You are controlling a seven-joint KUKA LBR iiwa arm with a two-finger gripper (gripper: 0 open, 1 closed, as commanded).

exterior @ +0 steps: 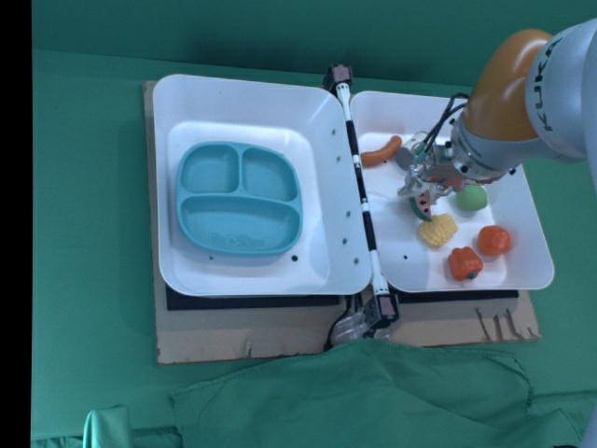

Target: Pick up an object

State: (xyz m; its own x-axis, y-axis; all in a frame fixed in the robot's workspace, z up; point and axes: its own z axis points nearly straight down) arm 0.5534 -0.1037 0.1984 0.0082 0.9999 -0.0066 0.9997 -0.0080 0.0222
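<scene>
In the right bin (532, 269) my gripper (423, 190) hangs low over the middle of the floor, below the grey wrist and orange band. A small red and green piece (425, 207) sits right at its tip; whether it is held is unclear. Just below lies a yellow corn cob (437, 231). A green ball (472, 198) rests to the gripper's right, partly under the wrist. An orange-red sausage (381, 151) lies to its upper left. An orange tomato (494, 241) and a red pepper (465, 264) sit near the front right.
The left bin (317, 259) holds a teal divided plate (240, 197). A black-and-white striped bar (359, 180) runs between the bins. Green cloth (373, 399) is bunched at the front of the bench.
</scene>
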